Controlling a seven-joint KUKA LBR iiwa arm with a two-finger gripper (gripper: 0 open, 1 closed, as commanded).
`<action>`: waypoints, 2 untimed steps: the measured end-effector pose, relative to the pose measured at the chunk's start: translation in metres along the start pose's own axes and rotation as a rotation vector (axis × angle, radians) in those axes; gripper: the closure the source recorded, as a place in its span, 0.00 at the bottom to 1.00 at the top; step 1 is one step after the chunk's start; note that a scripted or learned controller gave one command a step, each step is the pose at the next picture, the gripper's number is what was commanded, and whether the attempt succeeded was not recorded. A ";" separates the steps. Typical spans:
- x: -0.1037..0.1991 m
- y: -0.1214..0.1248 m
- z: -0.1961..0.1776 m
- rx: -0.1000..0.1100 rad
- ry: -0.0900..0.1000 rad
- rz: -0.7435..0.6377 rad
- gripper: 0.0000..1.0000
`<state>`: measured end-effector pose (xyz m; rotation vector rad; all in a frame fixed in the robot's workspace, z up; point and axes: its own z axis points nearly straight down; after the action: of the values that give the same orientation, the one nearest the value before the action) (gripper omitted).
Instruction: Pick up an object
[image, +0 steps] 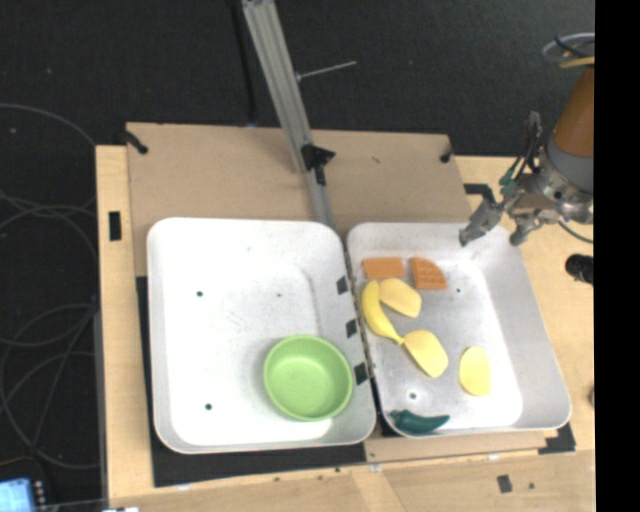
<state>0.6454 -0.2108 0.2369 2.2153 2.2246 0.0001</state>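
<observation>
Orange band of the arm is at the right edge, and below it the gripper (497, 225) hangs over the top right corner of the right bin (535, 330). Its two fingers (473, 229) are spread apart w/ nothing between them.

All objects lie lower-left of the gripper, well apart from it. Nearest are two orange pieces: an orange block (383, 268) and, just beside it, an orange slice (428, 273). Further from the gripper a yellow banana (375, 310) lies along the bin's left wall, touching a pale yellow piece (400, 297). Beyond these are a second yellow piece (426, 352), a yellow lemon (476, 371) approx. straight below the gripper, and a dark green item (418, 422) at the bottom edge.

Farthest away, in the left bin (230, 280), stands a green bowl (308, 376).
</observation>
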 end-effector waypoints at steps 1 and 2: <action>-0.001 0.000 0.000 0.001 -0.002 0.000 0.00; -0.004 -0.007 0.043 0.005 -0.002 0.005 0.00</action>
<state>0.6389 -0.2147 0.1935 2.2218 2.2210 -0.0078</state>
